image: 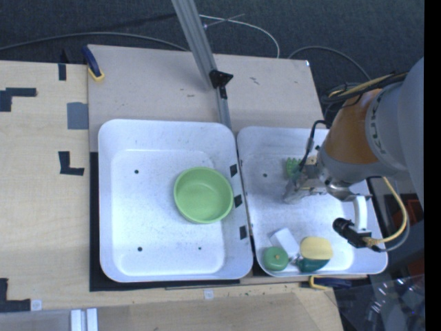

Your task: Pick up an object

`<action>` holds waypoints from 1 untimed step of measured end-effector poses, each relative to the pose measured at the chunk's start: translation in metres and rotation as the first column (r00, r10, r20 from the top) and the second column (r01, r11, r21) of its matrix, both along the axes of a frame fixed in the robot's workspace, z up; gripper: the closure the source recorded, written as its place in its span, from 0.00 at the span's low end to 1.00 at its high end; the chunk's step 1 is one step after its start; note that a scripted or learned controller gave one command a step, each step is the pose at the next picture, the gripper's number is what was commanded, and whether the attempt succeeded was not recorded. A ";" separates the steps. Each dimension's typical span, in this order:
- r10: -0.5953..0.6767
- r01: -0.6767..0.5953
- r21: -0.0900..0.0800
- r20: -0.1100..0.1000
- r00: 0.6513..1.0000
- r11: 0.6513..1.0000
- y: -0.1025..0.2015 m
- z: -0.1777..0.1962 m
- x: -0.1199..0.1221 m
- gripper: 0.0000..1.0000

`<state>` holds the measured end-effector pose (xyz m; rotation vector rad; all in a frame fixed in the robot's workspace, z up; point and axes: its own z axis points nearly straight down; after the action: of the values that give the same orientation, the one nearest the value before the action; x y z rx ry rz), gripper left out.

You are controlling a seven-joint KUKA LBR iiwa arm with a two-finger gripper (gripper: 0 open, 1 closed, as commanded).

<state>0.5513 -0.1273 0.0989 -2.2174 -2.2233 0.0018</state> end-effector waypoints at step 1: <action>0.000 0.000 0.000 0.005 1.000 1.000 0.010 0.049 0.003 1.00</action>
<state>0.5539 -0.1168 0.1481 -2.2201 -2.2257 -0.0029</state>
